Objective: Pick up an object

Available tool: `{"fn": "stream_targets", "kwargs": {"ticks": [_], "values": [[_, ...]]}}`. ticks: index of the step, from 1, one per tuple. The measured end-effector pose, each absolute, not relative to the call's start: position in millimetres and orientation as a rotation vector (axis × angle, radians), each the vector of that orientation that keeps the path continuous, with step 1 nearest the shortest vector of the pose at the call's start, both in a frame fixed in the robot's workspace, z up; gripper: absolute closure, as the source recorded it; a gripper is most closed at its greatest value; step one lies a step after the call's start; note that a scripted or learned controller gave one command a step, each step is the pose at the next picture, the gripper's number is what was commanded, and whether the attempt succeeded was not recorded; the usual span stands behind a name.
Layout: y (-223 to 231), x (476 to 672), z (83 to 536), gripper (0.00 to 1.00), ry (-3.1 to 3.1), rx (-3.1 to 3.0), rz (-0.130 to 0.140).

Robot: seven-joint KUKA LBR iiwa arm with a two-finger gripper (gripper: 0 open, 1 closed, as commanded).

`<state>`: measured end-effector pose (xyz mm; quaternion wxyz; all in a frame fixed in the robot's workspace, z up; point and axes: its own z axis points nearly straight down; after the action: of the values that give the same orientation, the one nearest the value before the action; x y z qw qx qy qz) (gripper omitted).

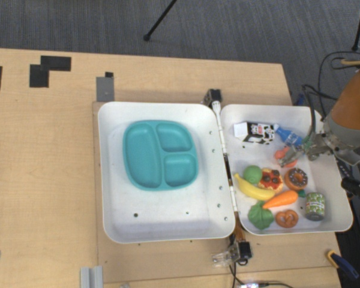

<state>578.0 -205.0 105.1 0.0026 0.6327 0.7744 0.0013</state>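
- Toy foods, the things to pick from, lie crowded in the right bin (345, 218): a yellow banana (254, 189), a green round fruit (252, 174), an orange carrot (280, 200), a leafy green vegetable (261, 216), a red-brown round piece (287, 219), a small green can (315, 206), a dark round piece with an orange rim (296, 176) and a red-and-yellow piece (270, 177).
- At the bin's 12 o'clock lie a black-and-white carton (254, 132) and a blue piece (287, 137).
- The gripper (294, 153) sits at about 2 o'clock in that bin, low over a small orange-red piece (283, 155); whether its jaws are apart or closed, or grip anything, I cannot tell.
- The carton, blue piece and dark round piece lie close around it.
- The left bin (117, 221) holds a teal divided plate (161, 155).
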Motion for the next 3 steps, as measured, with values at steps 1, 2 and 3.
{"fn": "stream_targets", "kwargs": {"ticks": [1, 2, 3], "values": [[-184.8, 492.0, 89.9, 0.0, 2.42, 1.976, 0.011], [-182.7, 494.3, 100.4, 1.0, 2.421, 1.974, 0.018], [-149.3, 490.9, 185.0, 1.0, 2.386, 2.036, 0.004]]}}
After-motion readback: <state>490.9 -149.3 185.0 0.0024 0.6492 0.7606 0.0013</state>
